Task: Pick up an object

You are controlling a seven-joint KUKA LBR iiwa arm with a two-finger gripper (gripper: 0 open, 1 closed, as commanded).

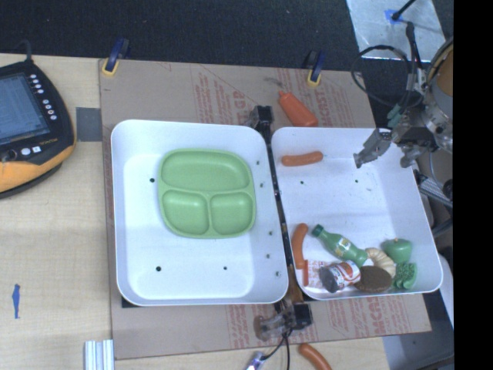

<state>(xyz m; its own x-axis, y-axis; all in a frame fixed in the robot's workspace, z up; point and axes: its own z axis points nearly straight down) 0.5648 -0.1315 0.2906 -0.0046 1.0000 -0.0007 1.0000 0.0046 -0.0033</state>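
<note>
My end effector [383,146] at far edge of right bin [400,199], finger state unclear, nothing visibly held. Pick not started; sausage [301,159] nearest.

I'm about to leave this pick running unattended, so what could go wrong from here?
1. The green bottle, can and other toys lie piled in the right bin's near corner, so the hand could knock neighbours or close on two.
2. The sausage lying alone looks thin and could roll away.
</note>
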